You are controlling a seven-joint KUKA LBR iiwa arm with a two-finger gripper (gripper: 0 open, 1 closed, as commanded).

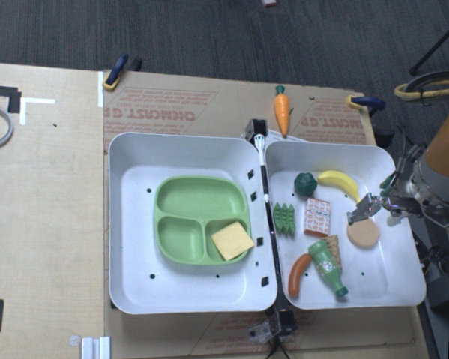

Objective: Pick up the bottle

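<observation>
The green bottle [328,267] lies on its side in the right bin [399,285], near the front, cap pointing to the front right. It rests between a red sausage [297,275] and bare bin floor. My gripper [374,199] hangs over the bin's right side, above and just right of a tan round disc [363,234]. It is well behind and to the right of the bottle, open, with nothing between its fingers.
The right bin also holds a banana [338,182], a dark green ball [305,184], a red-and-white box [317,216] and a green ridged piece [284,218]. The left bin [128,230] bears a green divided plate [201,204] with a yellow block [232,241]. A carrot [281,110] lies behind the bins.
</observation>
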